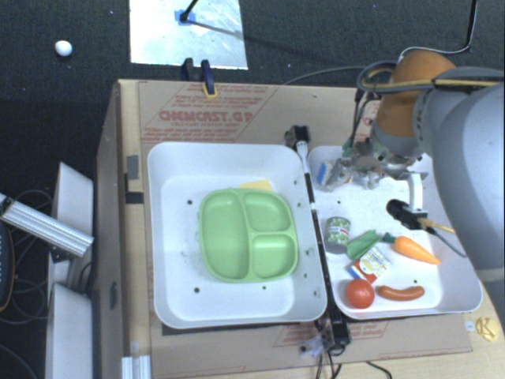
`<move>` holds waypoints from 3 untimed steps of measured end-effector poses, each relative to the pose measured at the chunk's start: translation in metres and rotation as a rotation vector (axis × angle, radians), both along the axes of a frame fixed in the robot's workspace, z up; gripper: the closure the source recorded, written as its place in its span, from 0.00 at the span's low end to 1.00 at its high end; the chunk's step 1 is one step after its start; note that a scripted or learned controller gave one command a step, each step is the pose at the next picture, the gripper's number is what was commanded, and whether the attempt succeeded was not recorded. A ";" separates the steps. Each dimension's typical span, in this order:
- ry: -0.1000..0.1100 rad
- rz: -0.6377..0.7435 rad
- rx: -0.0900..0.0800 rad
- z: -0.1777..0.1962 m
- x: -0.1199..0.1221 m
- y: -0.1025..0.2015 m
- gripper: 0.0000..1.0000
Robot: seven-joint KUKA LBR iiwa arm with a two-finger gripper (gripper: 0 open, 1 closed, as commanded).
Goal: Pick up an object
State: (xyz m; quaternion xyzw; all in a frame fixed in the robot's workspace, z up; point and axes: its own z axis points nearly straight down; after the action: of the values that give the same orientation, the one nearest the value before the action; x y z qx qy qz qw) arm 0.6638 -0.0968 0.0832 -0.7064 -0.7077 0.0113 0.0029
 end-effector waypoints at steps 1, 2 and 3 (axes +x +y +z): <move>-0.005 0.003 0.007 0.010 0.002 0.004 1.00; 0.004 -0.001 -0.007 0.010 -0.001 -0.005 0.00; 0.005 -0.002 0.002 0.003 0.000 -0.014 0.00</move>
State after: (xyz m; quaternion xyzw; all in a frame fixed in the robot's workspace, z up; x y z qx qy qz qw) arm 0.6638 -0.1107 0.0861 -0.7070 -0.7071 0.0123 0.0055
